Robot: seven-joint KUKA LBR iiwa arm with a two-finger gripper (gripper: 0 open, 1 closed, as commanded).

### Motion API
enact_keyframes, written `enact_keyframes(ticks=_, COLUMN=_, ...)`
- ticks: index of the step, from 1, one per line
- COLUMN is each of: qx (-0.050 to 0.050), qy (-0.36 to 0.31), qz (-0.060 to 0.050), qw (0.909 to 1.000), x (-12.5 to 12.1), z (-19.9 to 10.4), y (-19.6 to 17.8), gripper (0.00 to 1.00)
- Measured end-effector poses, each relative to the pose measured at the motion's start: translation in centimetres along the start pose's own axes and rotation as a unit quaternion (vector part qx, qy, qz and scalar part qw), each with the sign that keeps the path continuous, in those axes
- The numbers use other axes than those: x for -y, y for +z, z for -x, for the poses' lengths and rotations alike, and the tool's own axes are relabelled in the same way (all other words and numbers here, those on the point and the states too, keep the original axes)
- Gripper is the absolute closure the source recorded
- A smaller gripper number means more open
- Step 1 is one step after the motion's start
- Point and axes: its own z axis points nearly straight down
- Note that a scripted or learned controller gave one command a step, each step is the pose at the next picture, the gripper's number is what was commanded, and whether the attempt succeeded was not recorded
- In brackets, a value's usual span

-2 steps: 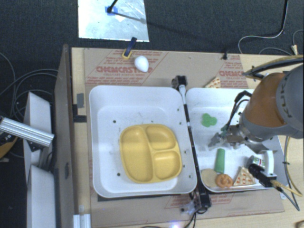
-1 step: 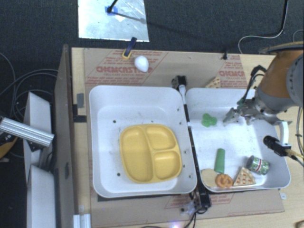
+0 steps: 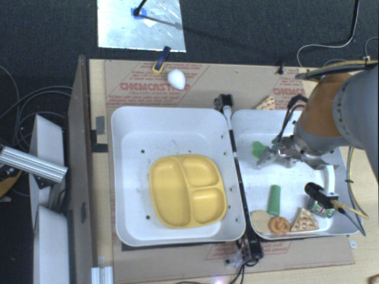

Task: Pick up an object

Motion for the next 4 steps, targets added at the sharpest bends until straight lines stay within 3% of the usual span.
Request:
enact_keyframes(ticks=1, qx=0.000, qy=0.003, qz=-0.001, qw=1.0000, x=6.2, z=-2.3, y=-0.1, gripper=0.00)
enact_keyframes(ticks=2, qx=0.001, qy=0.004, qz=0.000, qw=1.0000, x=8.7, z=-1.3, y=-0.1, gripper=0.00)
enact_keyframes(ticks=3, qx=0.003, qy=0.001, qz=0.006, qw=1.0000, x=-2.0, z=0.5, y=-0.3, gripper=0.00)
enact_keyframes(ticks=4, qx=0.001, qy=-0.001, qz=0.004, qw=1.0000, x=-5.6, z=-3.4, y=-0.3, gripper=0.00)
